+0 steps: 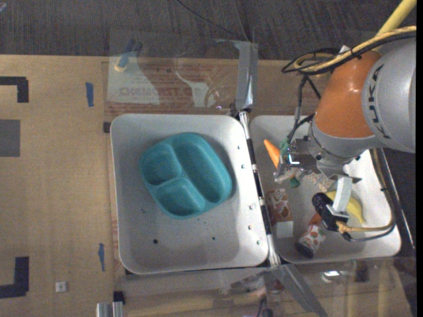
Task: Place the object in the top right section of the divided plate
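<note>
gripper (295, 175): low in right bin (386, 243), wrist hides it; can't tell grip state
object: probably carrot (271, 151), just beside gripper, loose
plate (186, 174): left bin (125, 177), bare
tip: centre over carrot, confirm grasp before lifting

The grey arm (396, 98) bore the black letters "KUKA" on its casing, running down its side near the orange band. A clear sheet (155, 84) taped to the bench above the left bin carried faint pale lettering, too blurred to be read.
</note>
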Available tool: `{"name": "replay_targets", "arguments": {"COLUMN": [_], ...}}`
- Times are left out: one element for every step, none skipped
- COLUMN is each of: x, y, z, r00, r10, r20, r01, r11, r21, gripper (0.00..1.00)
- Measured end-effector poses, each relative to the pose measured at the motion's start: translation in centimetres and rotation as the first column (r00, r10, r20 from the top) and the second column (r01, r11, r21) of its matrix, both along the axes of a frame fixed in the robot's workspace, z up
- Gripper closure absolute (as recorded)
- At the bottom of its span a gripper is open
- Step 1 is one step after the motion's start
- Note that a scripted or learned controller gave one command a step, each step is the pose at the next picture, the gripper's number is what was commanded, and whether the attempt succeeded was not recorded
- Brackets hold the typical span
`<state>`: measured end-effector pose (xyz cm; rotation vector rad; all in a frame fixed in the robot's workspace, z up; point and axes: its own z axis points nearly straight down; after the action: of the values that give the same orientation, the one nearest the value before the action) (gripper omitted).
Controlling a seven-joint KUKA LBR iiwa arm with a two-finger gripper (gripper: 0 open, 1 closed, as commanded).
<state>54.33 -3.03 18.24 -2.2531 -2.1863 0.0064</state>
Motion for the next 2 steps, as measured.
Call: {"name": "replay_targets", "arguments": {"x": [5.5, 10.5], "y": [7.6, 17.1], "z": [9.3, 3.1], "r00": [0.998, 0.993], "r10": [0.063, 0.121], "r20": [0.002, 0.003], "r01": [-0.063, -0.121], "r11": [0.998, 0.993], "r21": [0.000, 0.000], "gripper": [1.00, 1.00]}}
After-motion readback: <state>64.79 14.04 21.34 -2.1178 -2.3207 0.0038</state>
